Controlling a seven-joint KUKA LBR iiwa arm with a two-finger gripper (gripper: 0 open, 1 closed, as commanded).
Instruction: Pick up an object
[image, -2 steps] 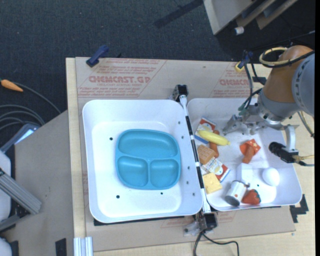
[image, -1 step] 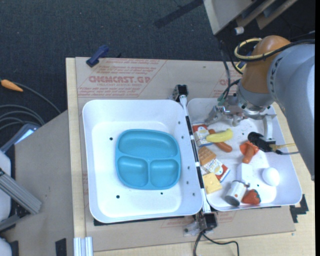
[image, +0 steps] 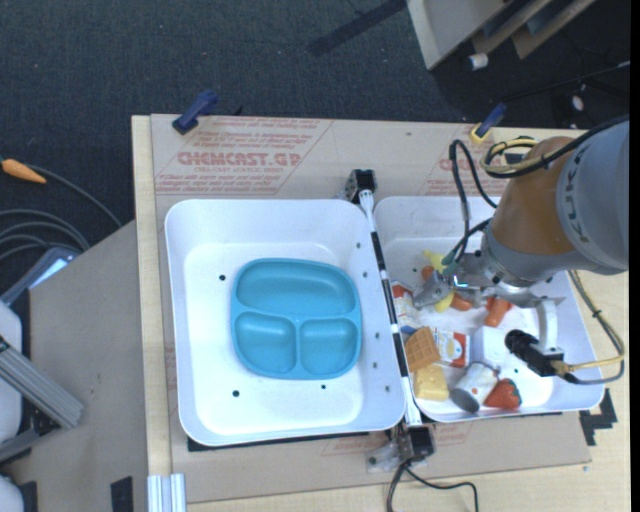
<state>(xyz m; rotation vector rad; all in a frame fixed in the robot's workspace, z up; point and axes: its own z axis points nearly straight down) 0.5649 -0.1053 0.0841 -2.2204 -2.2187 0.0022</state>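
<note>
Objects for picking lie heaped in the right bin (image: 590, 400), a jumble of small toy-food pieces. From my seat I make out a waffle-like tan square (image: 422, 347) with a grid pattern near the bin's left wall, a pale yellow wedge (image: 430, 381) just below it and touching it, a grey cylinder (image: 470, 385) lying on its side beside the wedge, and a red-orange piece (image: 503, 396) next to that toward the bin's near edge. A white card with red print (image: 455, 347) sits just right of the waffle. Further up I see small orange and red bits (image: 432, 262) scattered near the gripper, too small to name.

My arm (image: 560, 205) reaches in from the right, its orange band above the wrist, and the gripper (image: 440, 290) sits low over the upper middle of the right bin, among the small orange pieces. I cannot tell how it is set, and I see nothing clearly held.

On my left, the other bin (image: 190, 330) carries a blue divided tray (image: 296, 317) with three compartments, lying flat at its centre. Both bins rest side by side on a brown board (image: 250, 150) with red lettering.
</note>
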